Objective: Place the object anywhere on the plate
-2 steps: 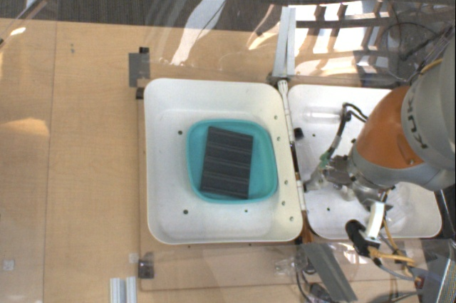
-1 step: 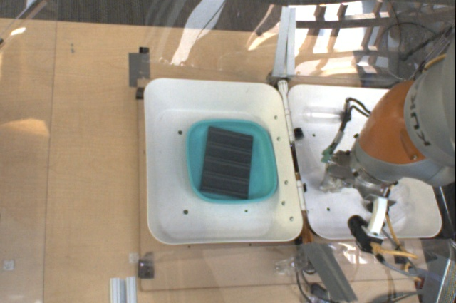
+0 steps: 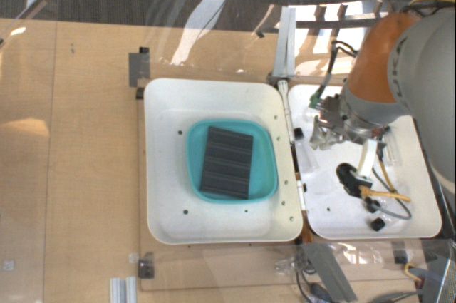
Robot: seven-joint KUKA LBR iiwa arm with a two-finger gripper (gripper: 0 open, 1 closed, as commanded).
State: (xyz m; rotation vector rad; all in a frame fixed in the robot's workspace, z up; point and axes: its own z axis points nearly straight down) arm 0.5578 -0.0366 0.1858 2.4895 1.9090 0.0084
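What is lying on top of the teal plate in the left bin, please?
A dark grey ribbed rectangular block lies flat on the square teal plate, inside its rim. The plate's centre beneath the block is covered, so nothing can be seen there.

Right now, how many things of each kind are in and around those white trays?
Shallow white plastic bins: 2
Square teal plate: 1
Dark grey ribbed rectangular block, lying on the plate: 1
Grey and orange robot arm: 1
Total: 5
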